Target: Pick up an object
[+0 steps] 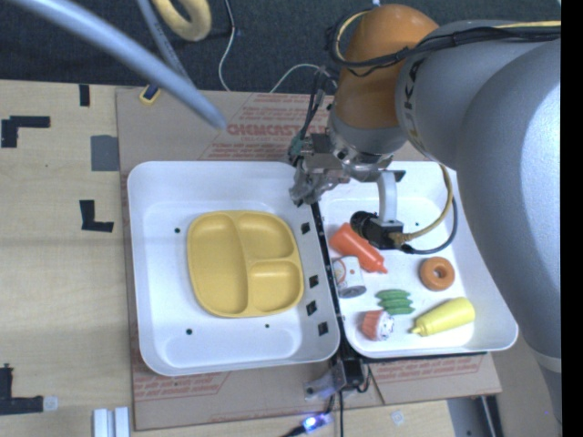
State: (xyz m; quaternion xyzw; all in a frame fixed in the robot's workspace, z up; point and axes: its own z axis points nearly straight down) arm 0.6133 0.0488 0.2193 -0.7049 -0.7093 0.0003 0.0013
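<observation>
Presently the gripper (314, 182) is poised over the right bin (487, 321) — grip state undeterminable — descent onto the carrot (358, 248) is required.

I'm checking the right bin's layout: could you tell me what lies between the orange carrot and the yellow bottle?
In the camera view, the green pea pod lies between the carrot and the yellow bottle.

Two bins side by side on the worktop (55, 244), walls touching. Left bin (155, 244): divided tray (244, 263) at centre. Right bin (483, 321): carrot (357, 248) near the shared wall; doughnut (437, 273) to its right; beans (394, 299) between them, nearer the front; bottle (444, 317) front right; small toy (375, 325) left of the bottle. Gripper (308, 185) above the shared wall at the back.
</observation>
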